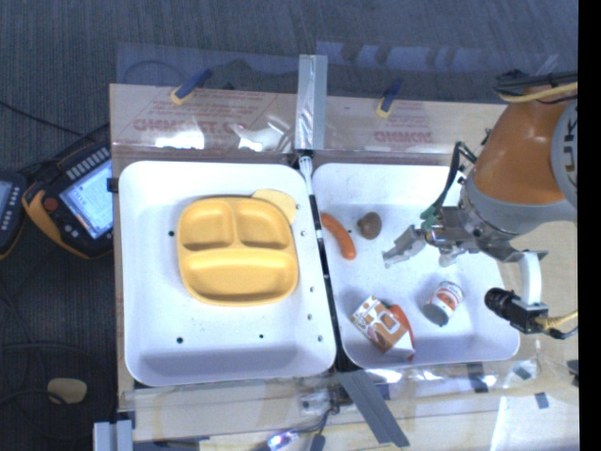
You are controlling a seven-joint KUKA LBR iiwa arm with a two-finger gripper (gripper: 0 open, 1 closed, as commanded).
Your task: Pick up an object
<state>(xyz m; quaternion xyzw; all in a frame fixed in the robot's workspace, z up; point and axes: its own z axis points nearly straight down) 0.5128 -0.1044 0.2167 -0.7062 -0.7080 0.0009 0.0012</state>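
I'm seeing the gripper hovering in the right bin, fingers spread and holding nothing, between the brown ball and the can.

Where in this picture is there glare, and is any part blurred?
In the camera view, glare sits on the clear plastic sheet behind the bins and on the metal strip between them; the gripper looks slightly soft, while the yellow divided tray, the sausage and the small can are sharp, with faint shadows.
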